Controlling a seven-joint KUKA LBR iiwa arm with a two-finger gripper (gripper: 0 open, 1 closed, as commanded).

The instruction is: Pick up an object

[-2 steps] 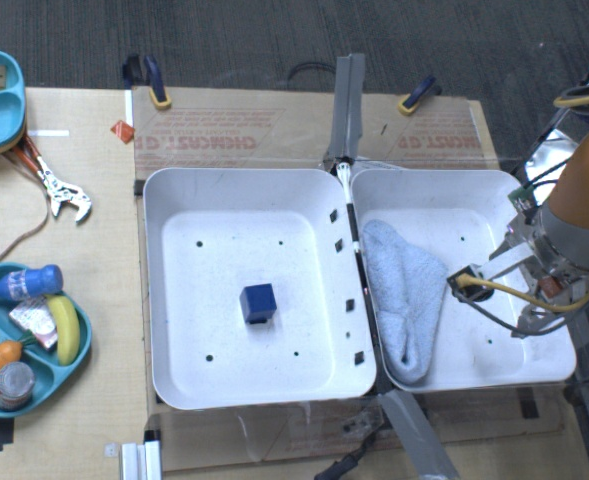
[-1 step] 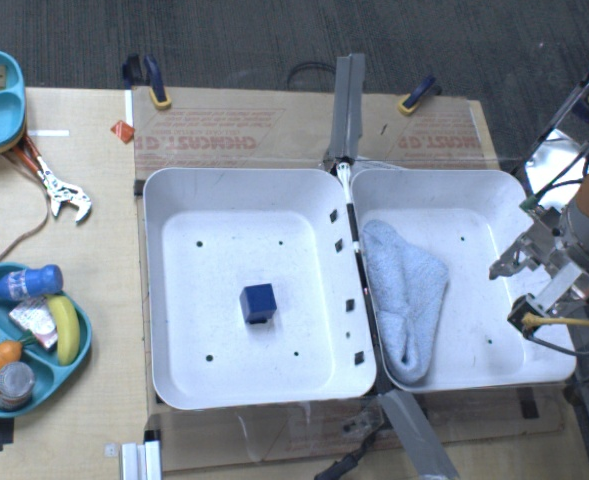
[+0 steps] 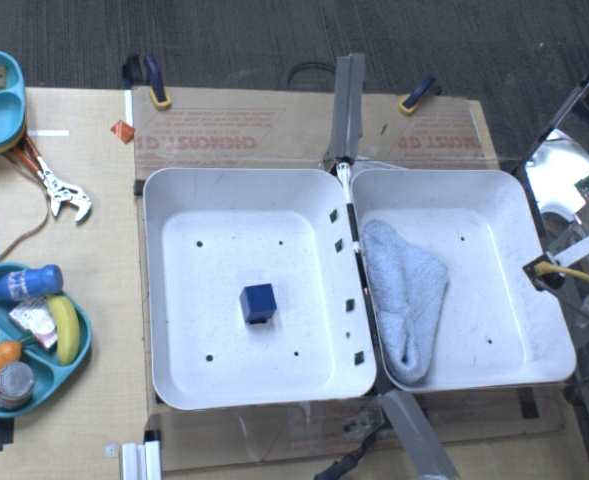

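Two shallow white plastic bins sit side by side, clamped to the bench so nothing slides. A small blue cube (image 3: 259, 302) rests alone near the middle of the left bin (image 3: 174, 368), well apart from its walls, likely the easier pick. A crumpled grey cloth (image 3: 406, 298) lies against the right bin's (image 3: 514, 358) left wall.

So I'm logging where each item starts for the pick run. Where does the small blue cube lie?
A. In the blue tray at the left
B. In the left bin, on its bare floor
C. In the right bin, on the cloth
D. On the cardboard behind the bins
B: the small blue cube sits alone on the floor of the left white bin, while the crumpled grey cloth lies in the right white bin.
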